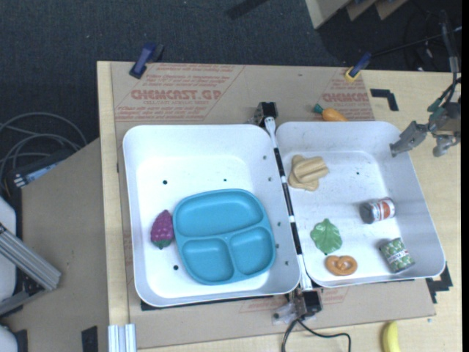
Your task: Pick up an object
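Grey two-finger gripper (423,134), fingers apart and holding nothing, should descend squarely over the small red-labelled metal can (377,210).

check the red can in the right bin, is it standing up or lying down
Lying down. The red can rests on its side on the right bin floor: its label wall faces up and its round end faces left.

Both bins (139,160) look like smooth white plastic with a faint sheen. The divided blue tray (220,235) is glossy moulded plastic. The bench (220,94) is matt tan board, printed in red. Two small cans (378,210) have shiny metal ends. The bread (306,172) looks matt.
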